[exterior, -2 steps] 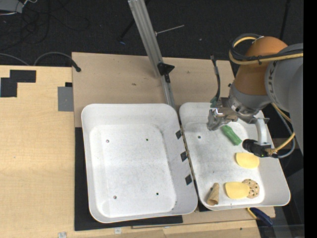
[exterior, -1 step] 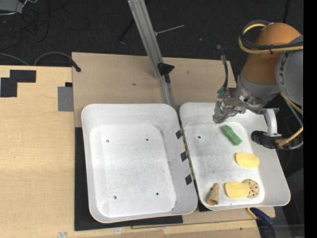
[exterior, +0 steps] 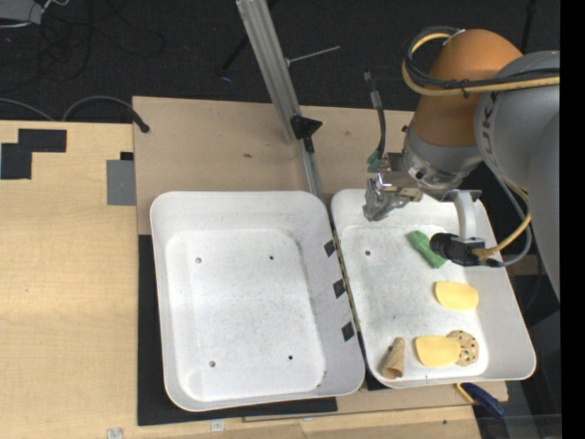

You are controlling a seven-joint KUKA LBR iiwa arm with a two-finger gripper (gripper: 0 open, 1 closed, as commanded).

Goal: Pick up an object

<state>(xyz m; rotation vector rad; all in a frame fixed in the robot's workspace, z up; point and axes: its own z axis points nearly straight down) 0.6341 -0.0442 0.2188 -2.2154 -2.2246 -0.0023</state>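
My gripper (exterior: 377,207) hangs over the far left part of the right bin (exterior: 393,282), with nothing visible between its fingers. A green piece (exterior: 425,248) lies to its right, partly under a black part of the arm. Nearer the front lie a yellow oval (exterior: 455,295), a second yellow piece (exterior: 435,351), a brown cookie (exterior: 464,347) touching that piece, and a tan cone (exterior: 394,358).
The left bin (exterior: 242,295) sits beside the right one, with black clips (exterior: 338,286) along their shared edge. A slanted metal rail (exterior: 274,71) rises behind the bins. The arm's orange and grey body (exterior: 475,90) looms at the right.
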